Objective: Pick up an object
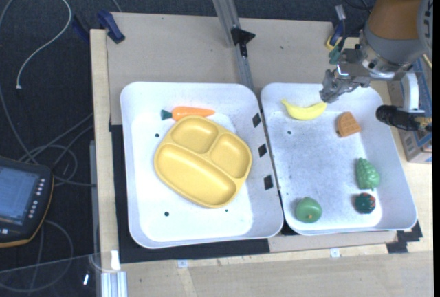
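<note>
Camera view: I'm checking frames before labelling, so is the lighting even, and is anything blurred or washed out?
Camera view: light is fairly even, with soft shadows under the yellow plastic divided plate; the right white shallow bin looks bright but speckles stay visible; the small yellow toy banana is sharp, while the pincer beside it looks slightly soft.

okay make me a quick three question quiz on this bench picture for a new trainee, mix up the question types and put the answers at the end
1. True or false: the carrot lies inside the yellow divided plate.
2. Which item is nearest the tool? A) green apple B) banana C) grapes
3. Fill in: the plate sits in the ___ bin.

Key: 1 false, it lies beside the plate; 2 B; 3 left
</note>
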Action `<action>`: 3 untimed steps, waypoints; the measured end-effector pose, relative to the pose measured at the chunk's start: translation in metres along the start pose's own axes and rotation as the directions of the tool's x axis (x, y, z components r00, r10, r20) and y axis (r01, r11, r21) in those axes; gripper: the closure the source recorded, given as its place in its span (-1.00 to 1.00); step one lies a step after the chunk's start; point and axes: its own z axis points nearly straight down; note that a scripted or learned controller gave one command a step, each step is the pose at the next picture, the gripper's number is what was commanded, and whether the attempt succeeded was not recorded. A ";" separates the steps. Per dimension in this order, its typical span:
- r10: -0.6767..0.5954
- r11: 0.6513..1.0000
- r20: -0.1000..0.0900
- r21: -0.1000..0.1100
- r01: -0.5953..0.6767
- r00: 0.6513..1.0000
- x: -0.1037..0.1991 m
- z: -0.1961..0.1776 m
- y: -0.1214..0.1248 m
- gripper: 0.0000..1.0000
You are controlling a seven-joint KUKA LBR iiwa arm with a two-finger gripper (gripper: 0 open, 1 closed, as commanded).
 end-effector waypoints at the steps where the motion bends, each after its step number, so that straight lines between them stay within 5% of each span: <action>1: 0.000 1.000 -0.001 0.004 0.000 1.000 0.000 -0.032 0.001 1.00; 3: -0.005 1.000 -0.004 0.012 0.005 1.000 0.106 -0.014 -0.012 1.00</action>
